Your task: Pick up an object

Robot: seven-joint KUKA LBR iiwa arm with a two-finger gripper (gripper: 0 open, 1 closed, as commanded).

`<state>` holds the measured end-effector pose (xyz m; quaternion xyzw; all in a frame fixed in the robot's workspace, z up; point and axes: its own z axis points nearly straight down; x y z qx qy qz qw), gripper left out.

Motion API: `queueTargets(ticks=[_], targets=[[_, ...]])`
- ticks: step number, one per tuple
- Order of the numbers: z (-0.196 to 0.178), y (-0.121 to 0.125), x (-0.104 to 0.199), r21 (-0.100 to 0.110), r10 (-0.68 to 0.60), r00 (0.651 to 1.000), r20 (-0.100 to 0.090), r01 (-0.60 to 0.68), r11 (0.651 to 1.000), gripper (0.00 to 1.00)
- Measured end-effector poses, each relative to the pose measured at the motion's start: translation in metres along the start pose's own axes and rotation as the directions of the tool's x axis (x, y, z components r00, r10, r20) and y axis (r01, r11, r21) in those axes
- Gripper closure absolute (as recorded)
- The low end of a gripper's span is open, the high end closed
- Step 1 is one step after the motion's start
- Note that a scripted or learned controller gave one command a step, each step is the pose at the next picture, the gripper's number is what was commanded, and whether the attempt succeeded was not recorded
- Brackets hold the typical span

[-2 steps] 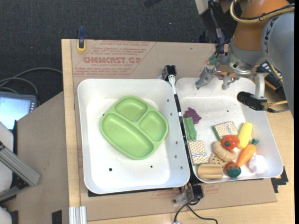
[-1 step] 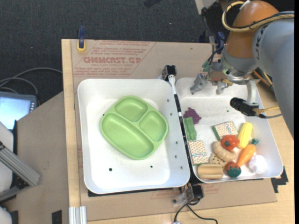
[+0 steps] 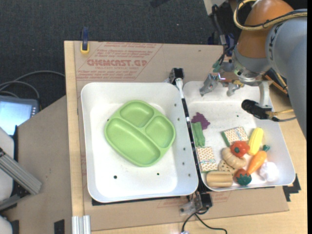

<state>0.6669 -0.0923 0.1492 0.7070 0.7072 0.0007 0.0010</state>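
Note:
My gripper (image 3: 221,85) hangs over the far rim of the right bin (image 3: 222,108), open with nothing between its fingers. The toy food lies in the near half of that bin, well below the gripper. There are purple grapes (image 3: 200,120), a green bean pod (image 3: 198,133), two patterned cracker packs (image 3: 205,156) (image 3: 234,134), a yellow corn cob (image 3: 255,140), a red tomato (image 3: 239,149), an orange carrot (image 3: 257,162), a tan bread roll (image 3: 219,179) and a white garlic bulb (image 3: 268,170).
A green divided plate (image 3: 140,132) lies in the middle of the left bin (image 3: 97,169). A black clip (image 3: 176,74) sits where the two bins meet at the far side. The bins rest on a cardboard sheet (image 3: 117,57).

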Motion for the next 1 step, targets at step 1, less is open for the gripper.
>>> queueTargets(ticks=[1], targets=[[-0.0068,0.0001,-0.0016,-0.001,0.0,1.0,0.0,0.0,1.0,0.0]])
